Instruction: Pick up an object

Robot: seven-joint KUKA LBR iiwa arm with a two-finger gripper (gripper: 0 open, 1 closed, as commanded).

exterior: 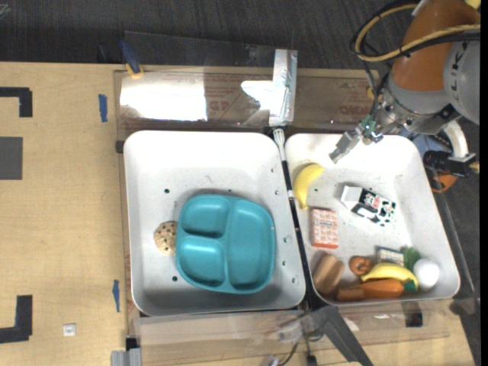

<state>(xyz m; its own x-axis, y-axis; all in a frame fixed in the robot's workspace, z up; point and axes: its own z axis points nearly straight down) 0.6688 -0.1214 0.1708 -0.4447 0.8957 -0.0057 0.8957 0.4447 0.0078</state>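
Observation:
My gripper (341,150) hangs over the far left part of the right bin (427,178), slanting down to the left from the orange-banded wrist. Nothing shows in it. Just below and left of its tip lies a yellow banana-shaped piece (306,182). A white box with black print (367,203) lies to the gripper's lower right, and an orange-pink packet (324,228) sits further toward the front. Along the front wall are a brown bread roll (326,273), a small orange piece (359,265), a yellow banana (390,273), a carrot (373,290) and a white ball (426,274).
The left bin (152,166) holds a teal divided plate (226,241) with a speckled cookie (164,236) beside its left edge. A foil-taped clear panel (284,86) stands behind the bins. Yellow and black cables (381,21) loop around the arm at top right.

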